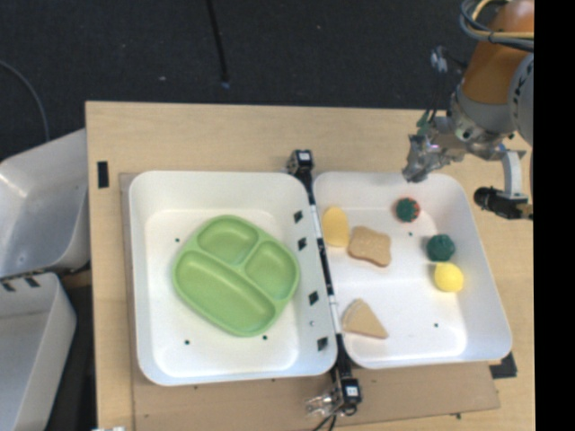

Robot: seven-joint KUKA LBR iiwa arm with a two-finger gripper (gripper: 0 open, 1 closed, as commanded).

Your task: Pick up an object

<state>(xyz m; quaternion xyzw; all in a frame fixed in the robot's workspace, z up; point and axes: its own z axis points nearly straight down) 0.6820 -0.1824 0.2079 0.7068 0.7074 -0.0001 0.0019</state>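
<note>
gripper: two-finger gripper (419,171) over right white bin's (467,330) far rim; open or closed, can't tell
nearest: small dark green-and-red round object (408,208), possibly a strawberry; apart from gripper
left bin: green divided plastic plate (235,275)

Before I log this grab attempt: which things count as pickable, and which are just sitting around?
Pickable, in the right bin: yellow ball, two green balls, toast slice, yellow piece, wedge.

Just sitting: green plate, left bin.
</note>
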